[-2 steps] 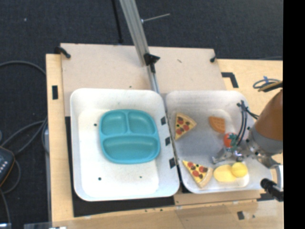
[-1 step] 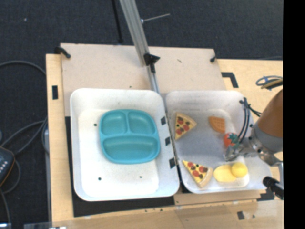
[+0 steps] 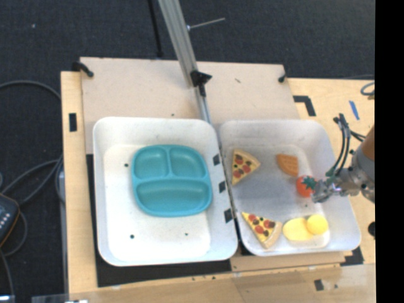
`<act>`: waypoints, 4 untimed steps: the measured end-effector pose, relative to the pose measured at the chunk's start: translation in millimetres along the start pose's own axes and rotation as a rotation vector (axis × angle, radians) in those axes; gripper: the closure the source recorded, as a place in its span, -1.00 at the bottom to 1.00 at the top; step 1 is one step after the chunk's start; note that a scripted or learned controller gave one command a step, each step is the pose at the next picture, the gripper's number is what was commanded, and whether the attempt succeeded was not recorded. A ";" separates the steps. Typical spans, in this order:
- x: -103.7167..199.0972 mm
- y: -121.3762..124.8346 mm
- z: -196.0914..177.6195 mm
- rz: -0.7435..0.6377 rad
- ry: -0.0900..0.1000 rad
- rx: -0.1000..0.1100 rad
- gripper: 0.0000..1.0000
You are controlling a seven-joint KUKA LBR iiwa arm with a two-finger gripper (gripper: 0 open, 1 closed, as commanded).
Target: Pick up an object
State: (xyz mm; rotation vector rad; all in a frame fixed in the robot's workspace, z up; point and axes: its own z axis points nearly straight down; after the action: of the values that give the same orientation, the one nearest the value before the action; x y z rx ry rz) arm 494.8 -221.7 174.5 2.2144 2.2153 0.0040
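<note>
Claw (image 3: 320, 191) low at right bin's (image 3: 268, 129) right edge, touching red toy (image 3: 305, 186) | grip state: cannot tell | nothing lifted yet

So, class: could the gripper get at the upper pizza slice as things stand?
Probably yes: the upper pizza slice lies flat and alone in the right bin, with bare floor between it and the gripper.

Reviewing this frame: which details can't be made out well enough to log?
- Tool: blurred and small in the camera view; whether it is open or shut on the red toy beside it cannot be told.
- Arm: cut off by the right edge.
- Red toy: too small and blurred to identify.
- Yellow toys: they overlap, so their count and shapes are unclear.
</note>
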 end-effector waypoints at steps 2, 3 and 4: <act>54.0 28.3 -40.0 -0.006 0.004 0.006 1.00; 112.6 52.6 -42.1 -0.009 0.006 0.006 1.00; 155.6 75.8 -38.2 -0.007 0.006 0.007 1.00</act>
State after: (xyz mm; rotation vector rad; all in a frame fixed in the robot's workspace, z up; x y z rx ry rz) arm 570.2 -65.9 212.5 2.2127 2.2294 0.0032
